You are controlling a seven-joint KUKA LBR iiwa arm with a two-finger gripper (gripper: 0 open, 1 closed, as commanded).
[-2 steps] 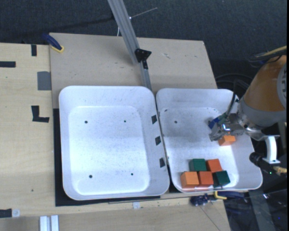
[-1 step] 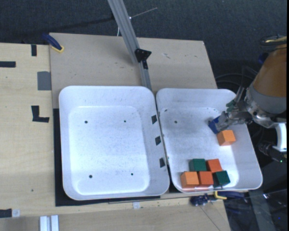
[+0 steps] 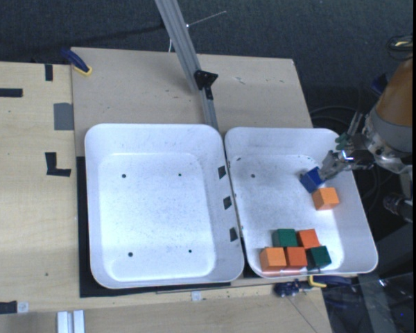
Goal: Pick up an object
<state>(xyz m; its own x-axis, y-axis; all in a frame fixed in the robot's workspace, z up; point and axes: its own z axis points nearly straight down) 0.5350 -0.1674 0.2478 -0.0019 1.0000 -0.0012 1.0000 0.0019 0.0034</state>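
Right now the gripper [image 3: 326,170] is hanging over the right bin [image 3: 277,144], close to its far right wall, with its tip just at the blue block [image 3: 310,180]. Whether it is gripping that block or only touching it I cannot tell — the picture is too small and blurred there.

Judging by the pose, the step in hand is closing on the blue block. To do it well, the gripper wants to be centred over the block and coming straight down, so that the squeeze is not pushing it sideways into the orange block [image 3: 326,198] lying just beside it, nearer the camera. A clean vertical lift afterwards would be keeping that neighbour undisturbed.

As for room — the bin's right rim is running close by the arm's wrist, so any sideways correction toward the right looks tight. Toward the middle of the right bin the floor is bare and offers space. The cluster of green and orange blocks [image 3: 295,248] is sitting in the near corner, well apart from the gripper. The left bin [image 3: 104,144] is lying beyond the shared rim, and a slanted metal bar [image 3: 184,40] is crossing above the bench at the far side.
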